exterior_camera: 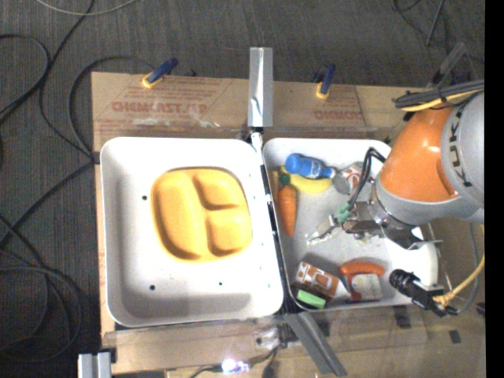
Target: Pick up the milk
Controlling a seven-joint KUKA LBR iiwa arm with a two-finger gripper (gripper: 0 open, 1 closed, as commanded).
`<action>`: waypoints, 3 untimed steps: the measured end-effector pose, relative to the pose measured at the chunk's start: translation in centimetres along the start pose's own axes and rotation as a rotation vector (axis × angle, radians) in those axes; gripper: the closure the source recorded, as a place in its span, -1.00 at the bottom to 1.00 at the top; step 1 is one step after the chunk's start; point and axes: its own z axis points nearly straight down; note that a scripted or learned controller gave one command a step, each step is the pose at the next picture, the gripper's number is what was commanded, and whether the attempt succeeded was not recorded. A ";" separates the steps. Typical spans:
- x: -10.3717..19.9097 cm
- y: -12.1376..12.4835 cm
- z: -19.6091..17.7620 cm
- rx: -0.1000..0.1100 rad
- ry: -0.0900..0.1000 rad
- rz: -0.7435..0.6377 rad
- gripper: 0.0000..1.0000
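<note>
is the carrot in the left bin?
No. The carrot lies in the right bin, beside its left wall; the left bin holds a yellow tray.

I see a yellow-orange tray (203,213) in the white left bin (126,290). In the right bin (315,242) I see an orange carrot (287,208), a blue bottle (309,166), a yellow banana (312,184) and a brown-and-white carton (316,277).

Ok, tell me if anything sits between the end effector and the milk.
Nothing visible does: bare bin floor separates the end effector from the milk carton at the near wall; the carrot lies aside.
</note>
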 end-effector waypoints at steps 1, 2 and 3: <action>-4.1 -0.1 5.9 -0.001 -0.002 -0.167 -1.00; -4.5 8.6 1.8 -0.002 -0.005 -0.068 -1.00; -3.1 1.7 5.8 -0.001 -0.001 -0.321 -1.00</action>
